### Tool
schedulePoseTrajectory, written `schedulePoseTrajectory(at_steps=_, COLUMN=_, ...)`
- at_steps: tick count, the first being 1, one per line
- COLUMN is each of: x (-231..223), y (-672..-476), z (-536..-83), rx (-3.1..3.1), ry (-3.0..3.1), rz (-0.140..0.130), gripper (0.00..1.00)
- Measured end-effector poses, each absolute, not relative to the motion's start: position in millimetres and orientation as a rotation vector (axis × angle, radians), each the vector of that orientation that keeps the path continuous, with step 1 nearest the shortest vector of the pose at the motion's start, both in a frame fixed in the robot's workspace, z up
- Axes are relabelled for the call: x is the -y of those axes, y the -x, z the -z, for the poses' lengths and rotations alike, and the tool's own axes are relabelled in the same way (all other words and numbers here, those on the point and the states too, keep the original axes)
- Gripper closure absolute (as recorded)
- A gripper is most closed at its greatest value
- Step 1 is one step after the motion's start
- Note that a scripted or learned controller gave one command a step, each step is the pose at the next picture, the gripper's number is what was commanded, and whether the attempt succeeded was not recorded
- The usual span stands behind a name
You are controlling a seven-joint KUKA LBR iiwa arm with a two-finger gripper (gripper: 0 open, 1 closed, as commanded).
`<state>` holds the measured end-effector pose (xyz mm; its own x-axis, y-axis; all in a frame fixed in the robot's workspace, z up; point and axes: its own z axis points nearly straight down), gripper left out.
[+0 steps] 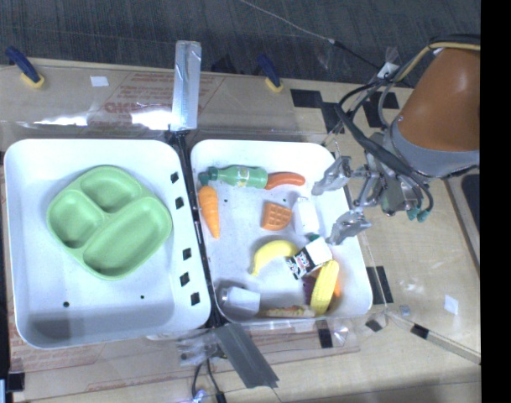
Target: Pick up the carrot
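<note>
Nearest the camera, a yellow item (325, 285) and a banana (272, 253) crowd the right bin's (238, 154) front edge. The carrot (209, 211) lies lengthwise against that bin's left wall, with bare floor to its right before the waffle (275, 217). Farther back, a green bottle (236, 176) lines the rear wall. The gripper (342, 200) hangs over the right rim, fingers spread and pinching nothing.

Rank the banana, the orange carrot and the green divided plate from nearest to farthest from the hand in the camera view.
Measured from the hand:
1. Yellow banana, middle of the right bin.
2. Orange carrot, by that bin's left wall.
3. Green divided plate, in the left bin.
</note>
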<state>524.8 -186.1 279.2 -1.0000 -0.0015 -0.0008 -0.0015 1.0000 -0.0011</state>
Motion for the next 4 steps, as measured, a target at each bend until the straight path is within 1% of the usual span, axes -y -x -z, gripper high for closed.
schedulePoseTrajectory(at_steps=1, x=194, y=-495.2, z=-106, rx=-3.079, ry=0.641, rz=-0.005, gripper=0.00)
schedulePoseTrajectory(at_steps=2, x=93, y=-538.2, z=-92, rx=-3.114, ry=0.403, rz=-0.004, gripper=0.00)
schedulePoseTrajectory(at_steps=3, x=107, y=-633.0, z=-93, rx=-3.137, ry=0.057, rz=0.000, gripper=0.00)
schedulePoseTrajectory(at_steps=4, x=100, y=-595.2, z=-92, rx=-3.140, ry=-0.123, rz=-0.001, gripper=0.00)
